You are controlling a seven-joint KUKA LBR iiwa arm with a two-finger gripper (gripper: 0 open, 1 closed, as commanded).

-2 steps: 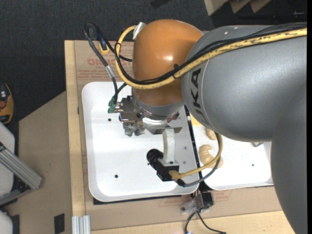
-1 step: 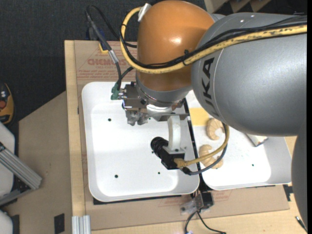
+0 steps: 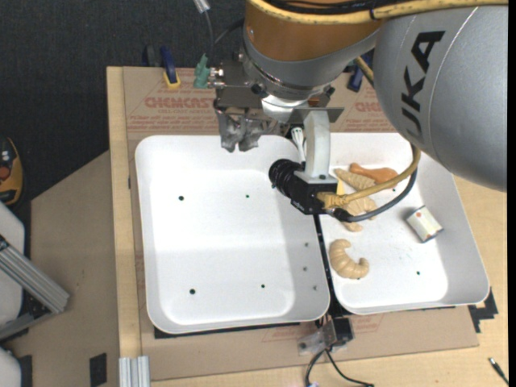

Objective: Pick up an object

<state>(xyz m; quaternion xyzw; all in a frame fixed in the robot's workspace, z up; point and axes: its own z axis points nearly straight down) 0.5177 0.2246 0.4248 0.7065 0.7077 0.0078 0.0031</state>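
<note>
The left bin (image 3: 218, 240) lay open across its whole floor, giving wide room for a descent. The arm (image 3: 339, 31) hung over the far edge of both bins, blocking entry from that side. A black fitting (image 3: 294, 185) and cable (image 3: 395, 192) crowded the ridge between the bins. In the right bin (image 3: 459, 272), a croissant (image 3: 348, 260), a small white block (image 3: 424, 223) and tan pieces (image 3: 367, 176) narrowed the passages; its near right corner stayed free.

Brown board (image 3: 129, 216) under both bins; blue clamp (image 3: 169, 67) upper left; metal rail (image 3: 32, 285) lower left.
</note>
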